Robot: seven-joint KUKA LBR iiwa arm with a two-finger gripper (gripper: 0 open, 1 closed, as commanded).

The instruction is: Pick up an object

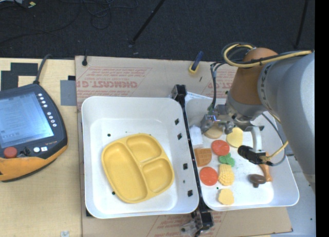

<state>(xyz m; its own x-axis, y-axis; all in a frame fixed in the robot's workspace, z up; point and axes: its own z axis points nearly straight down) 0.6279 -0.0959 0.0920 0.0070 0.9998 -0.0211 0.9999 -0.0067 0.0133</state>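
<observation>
My gripper (212,123) is low in the right bin (286,196), near its far left corner. It hangs just above a tan round piece (212,133). Close by lie a red tomato (220,147), a pale yellow piece (235,138), a green piece (227,160) and an orange waffle (203,157). Nearer the front are a red-orange disc (208,176), a yellow corn cob (226,174) and a small yellow piece (225,196). A brown mushroom (256,180) and an orange carrot (266,170) lie to the right.
The left bin (95,123) holds a yellow divided tray (136,166). A black divider (186,143) separates the bins. A teach pendant (28,125) sits left of the bench. The grey arm (288,97) covers the right bin's far right part.
</observation>
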